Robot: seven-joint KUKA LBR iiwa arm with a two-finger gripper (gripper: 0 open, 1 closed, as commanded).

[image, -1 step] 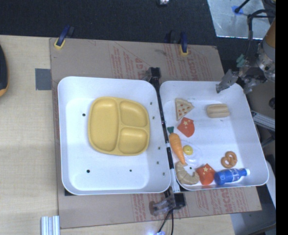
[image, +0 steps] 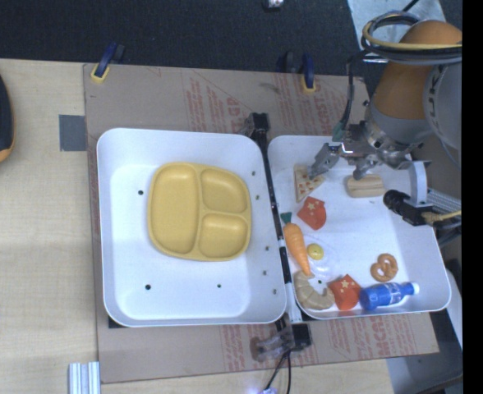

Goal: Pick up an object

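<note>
Gripper (image: pixel 345 161) over right bin (image: pixel 426 245), fingers spread apart, holding nothing. Just below its left finger: pizza slice (image: pixel 305 181), tan triangle with dark dots, flat near bin's top-left corner.

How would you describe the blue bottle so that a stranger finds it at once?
Look in the right bin, the one crowded with small toys, and go to its near right corner. The bottle lies there on its side, beside a red piece and below a pretzel. It is the one blue thing there.
</note>
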